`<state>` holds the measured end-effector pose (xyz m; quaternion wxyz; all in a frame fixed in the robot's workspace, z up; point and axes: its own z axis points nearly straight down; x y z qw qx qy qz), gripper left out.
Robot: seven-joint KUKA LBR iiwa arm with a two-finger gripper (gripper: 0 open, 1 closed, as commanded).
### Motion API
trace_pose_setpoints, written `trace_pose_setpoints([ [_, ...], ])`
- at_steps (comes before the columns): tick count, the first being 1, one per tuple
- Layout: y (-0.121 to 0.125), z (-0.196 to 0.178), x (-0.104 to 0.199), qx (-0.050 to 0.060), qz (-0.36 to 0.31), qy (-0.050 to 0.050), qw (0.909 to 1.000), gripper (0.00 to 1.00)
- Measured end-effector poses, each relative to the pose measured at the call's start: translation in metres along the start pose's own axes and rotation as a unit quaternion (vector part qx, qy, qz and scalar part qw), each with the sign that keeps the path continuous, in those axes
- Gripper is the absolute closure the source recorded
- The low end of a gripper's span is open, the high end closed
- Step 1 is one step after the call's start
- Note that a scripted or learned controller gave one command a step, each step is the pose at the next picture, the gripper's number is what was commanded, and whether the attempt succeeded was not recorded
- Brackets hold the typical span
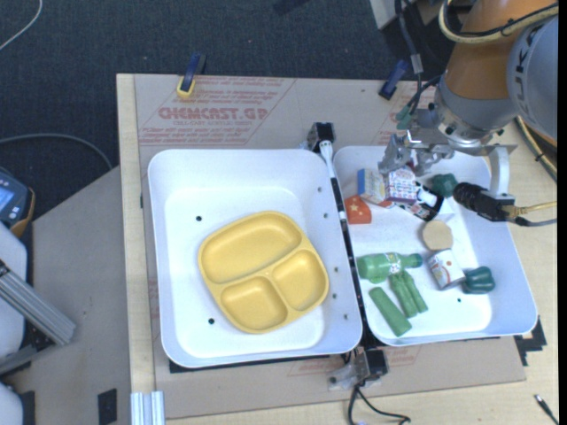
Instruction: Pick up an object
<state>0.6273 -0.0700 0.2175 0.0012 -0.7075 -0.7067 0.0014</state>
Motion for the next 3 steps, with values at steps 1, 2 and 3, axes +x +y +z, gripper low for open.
trace_pose_setpoints([
  [1, -0.0007, -0.0184, 0.0089, -0.004, -0.001, 0.0, 1.0, 1.0],
  [2, -0.0068, -0.0139, 0.0098, -0.001, 0.0, 0.0, 1.0, 1.0],
  [3, 0.0019, -0.0175, 0.0085, -0.003, -0.001, 0.0, 1.0, 1.0],
])
